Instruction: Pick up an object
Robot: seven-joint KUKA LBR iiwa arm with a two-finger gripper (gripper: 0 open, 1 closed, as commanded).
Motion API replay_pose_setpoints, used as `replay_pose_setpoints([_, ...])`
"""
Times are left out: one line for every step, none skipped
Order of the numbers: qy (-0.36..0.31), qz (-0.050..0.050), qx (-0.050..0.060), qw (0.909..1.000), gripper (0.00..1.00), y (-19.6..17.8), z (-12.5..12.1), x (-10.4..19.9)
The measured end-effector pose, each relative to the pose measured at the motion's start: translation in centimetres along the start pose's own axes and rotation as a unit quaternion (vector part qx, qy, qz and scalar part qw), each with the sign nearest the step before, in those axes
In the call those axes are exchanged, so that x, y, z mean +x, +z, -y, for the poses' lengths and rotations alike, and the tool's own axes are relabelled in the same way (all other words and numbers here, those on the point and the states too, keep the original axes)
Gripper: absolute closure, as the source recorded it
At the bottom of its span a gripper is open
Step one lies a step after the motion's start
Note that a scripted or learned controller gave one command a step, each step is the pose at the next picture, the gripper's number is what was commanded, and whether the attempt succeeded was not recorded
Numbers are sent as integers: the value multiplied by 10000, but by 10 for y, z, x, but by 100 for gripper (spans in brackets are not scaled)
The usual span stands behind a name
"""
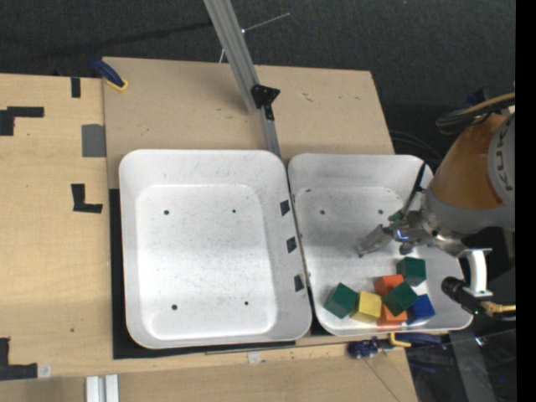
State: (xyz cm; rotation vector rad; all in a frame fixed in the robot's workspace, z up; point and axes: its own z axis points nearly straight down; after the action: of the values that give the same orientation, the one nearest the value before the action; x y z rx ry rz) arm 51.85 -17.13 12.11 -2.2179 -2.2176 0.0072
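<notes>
A small heap of coloured blocks sits in the near right corner of the right bin (335, 182): a green block (341, 299) to the left, a yellow block (368, 306) touching it, an orange block (390, 298) behind and beside that, a dark green block (401, 296) on top of the heap, another green block (412, 268) just behind, and a blue block (421, 308) at the right end. The gripper (374, 239) hangs over the floor of the same bin, just behind the heap and apart from it, with nothing between its fingers; whether those fingers are spread or pressed together cannot be told here. The arm (473, 182) comes in from the right, its orange band above the wrist over the bin's right rim. The left bin (201, 166) lies beside the right one, their rims touching. Both rest on a pale wooden bench (50, 224) marked with black tape. A grey metal bar (234, 40) slants from the top down to the bins' shared rim, and dark floor surrounds the bench.
</notes>
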Motion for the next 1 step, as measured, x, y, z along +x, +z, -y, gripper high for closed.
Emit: replay_pose_setpoints([-5, 4, -20, 10000, 0, 30, 0, 1])
